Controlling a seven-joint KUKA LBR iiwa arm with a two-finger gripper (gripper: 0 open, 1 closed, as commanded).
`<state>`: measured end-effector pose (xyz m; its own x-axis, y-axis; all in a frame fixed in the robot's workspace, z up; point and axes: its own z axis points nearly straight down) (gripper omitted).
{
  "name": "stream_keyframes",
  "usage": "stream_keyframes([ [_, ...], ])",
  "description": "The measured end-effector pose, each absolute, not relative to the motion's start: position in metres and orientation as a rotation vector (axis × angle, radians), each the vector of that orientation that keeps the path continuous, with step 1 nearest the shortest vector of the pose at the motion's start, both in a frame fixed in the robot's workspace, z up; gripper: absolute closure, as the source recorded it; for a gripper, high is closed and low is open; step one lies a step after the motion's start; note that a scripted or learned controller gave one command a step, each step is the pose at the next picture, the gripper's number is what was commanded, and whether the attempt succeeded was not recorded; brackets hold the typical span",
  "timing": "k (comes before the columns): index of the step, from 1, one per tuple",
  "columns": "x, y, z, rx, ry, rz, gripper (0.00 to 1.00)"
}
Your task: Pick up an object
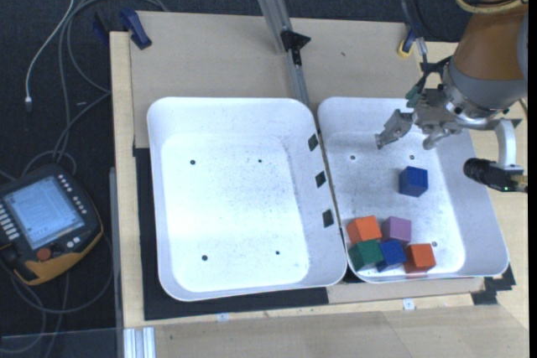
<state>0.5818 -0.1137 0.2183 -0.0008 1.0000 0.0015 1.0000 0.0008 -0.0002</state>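
My gripper (414,135) hangs over the upper part of the right bin (361,117), open, with nothing between its fingers. A dark blue cube (413,180) lies alone in that bin, just below and slightly right of the fingertips. Along the bin's near edge sits a cluster of cubes: an orange one (364,229), a purple one (398,228), a green one (365,254), a blue one (392,253) and another orange one (420,257).
The left bin (226,189) lies beside the right one. A metal pole (273,4) slants down to the gap between the bins. A teach pendant (46,218) and cables lie on the floor at left.
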Motion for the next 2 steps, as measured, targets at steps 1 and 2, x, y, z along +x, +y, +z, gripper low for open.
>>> stream_keyframes([
  [1,0.566,-0.18,0.269,-2.234,-2.221,-0.002,0.0],
  [2,0.571,-0.16,0.12,-2.225,-2.226,0.0,0.0],
])
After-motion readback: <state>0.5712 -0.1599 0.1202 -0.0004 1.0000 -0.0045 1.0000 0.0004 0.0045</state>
